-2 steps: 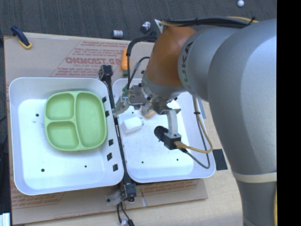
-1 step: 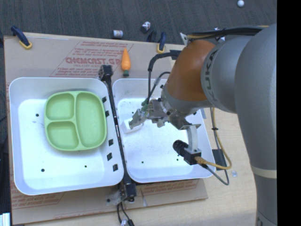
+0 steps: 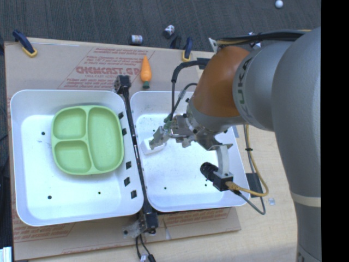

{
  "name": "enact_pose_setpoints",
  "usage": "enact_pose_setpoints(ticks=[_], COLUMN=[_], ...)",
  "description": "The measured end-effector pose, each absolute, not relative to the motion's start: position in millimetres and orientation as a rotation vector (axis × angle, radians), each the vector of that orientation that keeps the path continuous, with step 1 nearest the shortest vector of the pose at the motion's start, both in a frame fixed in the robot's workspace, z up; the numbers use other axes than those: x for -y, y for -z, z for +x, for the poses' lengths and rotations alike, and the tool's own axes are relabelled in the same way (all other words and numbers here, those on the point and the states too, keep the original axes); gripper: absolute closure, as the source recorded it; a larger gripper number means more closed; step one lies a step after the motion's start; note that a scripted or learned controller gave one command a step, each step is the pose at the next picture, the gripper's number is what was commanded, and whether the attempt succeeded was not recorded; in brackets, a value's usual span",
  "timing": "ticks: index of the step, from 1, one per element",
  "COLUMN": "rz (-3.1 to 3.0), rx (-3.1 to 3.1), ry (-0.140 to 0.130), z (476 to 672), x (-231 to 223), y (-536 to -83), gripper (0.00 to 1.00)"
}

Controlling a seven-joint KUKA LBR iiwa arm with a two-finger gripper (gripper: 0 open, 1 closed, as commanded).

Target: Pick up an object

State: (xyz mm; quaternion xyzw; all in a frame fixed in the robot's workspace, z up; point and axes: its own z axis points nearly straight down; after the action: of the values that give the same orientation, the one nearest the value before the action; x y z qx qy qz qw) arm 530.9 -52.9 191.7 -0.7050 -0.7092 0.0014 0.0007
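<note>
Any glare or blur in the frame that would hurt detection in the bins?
Camera view: even, soft light; the white right bin is bright and nearly blown out, so the pale object at the gripper has weak contrast. The green divided plate in the left bin is crisp. The arm's large grey link is slightly soft at the right.

Even, fairly bright overhead light. White bins (image 3: 32, 201) run near blown-out, little surface detail on their floors. My arm (image 3: 283, 86) throws a soft shadow onto the right bin (image 3: 180, 195). Mild sheen on my orange band (image 3: 221, 83). Dark floor (image 3: 82, 7) up top reads grainy. Overall focus slightly soft; small parts smear.
</note>
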Motion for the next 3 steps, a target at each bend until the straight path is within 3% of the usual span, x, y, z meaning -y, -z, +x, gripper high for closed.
enact_pose_setpoints(ticks=[1, 2, 3], rz=[-2.213, -2.218, -2.212], rx=[2.226, 2.231, 2.225], ry=[-0.003, 0.014, -0.005], z=[578.3, 560.4, 475.5], x=[40.4, 87.5, 122.4], y=[-191.7, -106.9, -91.2], gripper=[0.0, 0.0, 0.0])
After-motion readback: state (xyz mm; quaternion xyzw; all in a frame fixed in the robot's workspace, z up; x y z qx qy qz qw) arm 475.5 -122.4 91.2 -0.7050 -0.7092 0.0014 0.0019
